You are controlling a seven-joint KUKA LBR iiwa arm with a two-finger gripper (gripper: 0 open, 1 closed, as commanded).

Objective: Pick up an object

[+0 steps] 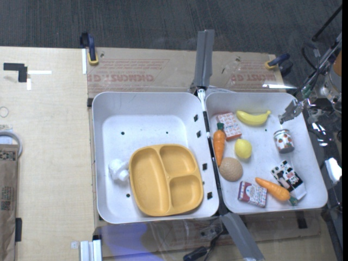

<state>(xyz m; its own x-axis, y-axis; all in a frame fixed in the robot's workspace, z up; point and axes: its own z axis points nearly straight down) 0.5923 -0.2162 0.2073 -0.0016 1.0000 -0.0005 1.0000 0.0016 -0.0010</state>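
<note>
The right bin holds several small items: a banana, a red-and-white carton, an upright carrot, a lemon, a brown round fruit, a small can, a black-and-white carton, a second carrot and a red box. My gripper hangs at the bin's far right rim, just above the can and right of the banana. Nothing shows in its grasp.
The left bin holds a yellow divided plate and a small white object beside it. A grey divider post stands between the bins at the back. Cables and arm parts crowd the right edge.
</note>
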